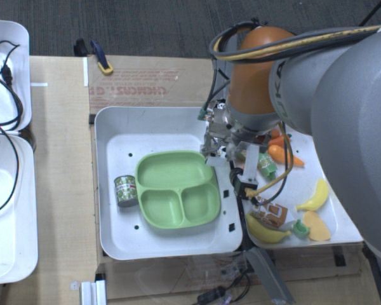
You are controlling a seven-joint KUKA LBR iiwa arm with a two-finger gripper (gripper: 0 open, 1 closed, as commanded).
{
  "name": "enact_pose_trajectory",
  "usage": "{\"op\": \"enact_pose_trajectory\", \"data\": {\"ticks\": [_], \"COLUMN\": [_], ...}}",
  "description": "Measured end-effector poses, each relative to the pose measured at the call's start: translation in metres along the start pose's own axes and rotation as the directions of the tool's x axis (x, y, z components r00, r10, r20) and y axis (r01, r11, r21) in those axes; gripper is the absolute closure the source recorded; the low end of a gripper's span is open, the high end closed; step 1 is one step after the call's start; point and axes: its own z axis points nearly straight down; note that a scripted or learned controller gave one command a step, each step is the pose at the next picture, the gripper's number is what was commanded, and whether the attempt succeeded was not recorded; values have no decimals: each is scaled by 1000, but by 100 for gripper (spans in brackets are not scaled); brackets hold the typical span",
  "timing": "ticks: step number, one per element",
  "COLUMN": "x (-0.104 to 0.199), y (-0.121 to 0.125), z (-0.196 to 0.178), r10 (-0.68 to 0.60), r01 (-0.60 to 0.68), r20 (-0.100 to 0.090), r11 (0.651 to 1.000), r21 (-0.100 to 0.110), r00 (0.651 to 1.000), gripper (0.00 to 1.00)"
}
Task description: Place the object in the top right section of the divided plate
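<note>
Hand (217, 146) sits low over the dividing wall between the two shallow white bins, at the upper right edge of the green three-section plastic plate (178, 189); open or closed, cannot tell, and nothing visible between the parts that show. Plate lies flat in the left white bin (111, 234), just left of and below the hand, all three sections bare. Small green-labelled tin can (125, 190) stands well left of the hand, touching the plate's left rim. Right of the hand, in the right white bin (343, 237), a clutter of toy food: orange carrot (284, 153) just beside the wrist, small green block (267, 164) below it, yellow banana (315, 196) further right, second yellow banana (267, 232) below the hand, brown patterned packet (272, 215) touching that one, pale orange slice (317, 226) and a small green piece (300, 228) alongside. Black cables loop from the wrist down past the bin wall. Bins sit on a light wooden bench (57, 170); flattened brown cardboard (146, 84) lies behind them, blue-yellow clamp (100, 58) on its far edge. Dark carpet beyond.
</note>
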Motion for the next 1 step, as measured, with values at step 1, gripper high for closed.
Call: {"op": "enact_pose_trajectory", "data": {"ticks": [1], "x": [29], "y": [-44], "z": [-32], "r10": [-33], "r01": [33], "r20": [0], "r11": [999], "r21": [-1], "r00": [999], "gripper": [100]}}
